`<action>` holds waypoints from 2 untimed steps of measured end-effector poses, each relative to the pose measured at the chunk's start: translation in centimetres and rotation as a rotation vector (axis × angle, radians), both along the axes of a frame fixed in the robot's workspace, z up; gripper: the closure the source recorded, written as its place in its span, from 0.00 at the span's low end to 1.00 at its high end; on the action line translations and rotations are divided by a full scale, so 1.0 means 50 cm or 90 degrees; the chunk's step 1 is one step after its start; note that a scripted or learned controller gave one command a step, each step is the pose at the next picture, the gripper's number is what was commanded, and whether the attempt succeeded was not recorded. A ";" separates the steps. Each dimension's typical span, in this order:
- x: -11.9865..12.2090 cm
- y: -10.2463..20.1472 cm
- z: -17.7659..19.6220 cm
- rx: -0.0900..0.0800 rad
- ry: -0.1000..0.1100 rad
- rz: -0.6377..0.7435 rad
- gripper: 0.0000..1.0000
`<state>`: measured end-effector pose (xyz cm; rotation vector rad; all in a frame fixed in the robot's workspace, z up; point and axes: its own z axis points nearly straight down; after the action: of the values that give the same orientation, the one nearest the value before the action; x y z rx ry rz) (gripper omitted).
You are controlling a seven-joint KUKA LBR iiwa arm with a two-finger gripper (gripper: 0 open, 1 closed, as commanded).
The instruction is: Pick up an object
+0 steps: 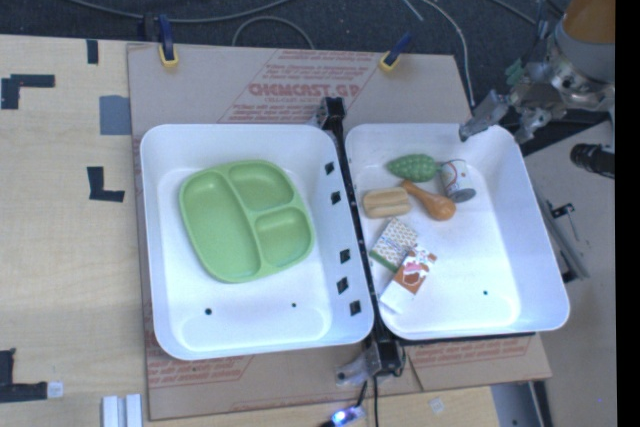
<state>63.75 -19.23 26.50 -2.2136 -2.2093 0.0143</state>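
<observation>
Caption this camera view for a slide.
Arm's pincer hovers at the right bin's far corner, above toy food and packets; a green divided plate lies in the left bin.

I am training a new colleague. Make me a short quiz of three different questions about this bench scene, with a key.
1. True or false: the green divided plate lies in the left bin.
2. Which item lies nearest the pincer? A) green leaf toy B) tan bread roll C) red and white packet
3. Fill in: the arm reaches in from the view's ____.

Key: 1 true; 2 A; 3 right.
</observation>
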 end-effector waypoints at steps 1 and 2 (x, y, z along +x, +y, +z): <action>0.004 0.001 0.015 -0.002 -0.007 0.002 0.00; -0.001 0.007 -0.077 -0.002 -0.005 0.002 0.00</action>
<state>63.68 -18.87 22.63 -2.2159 -2.2185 0.0093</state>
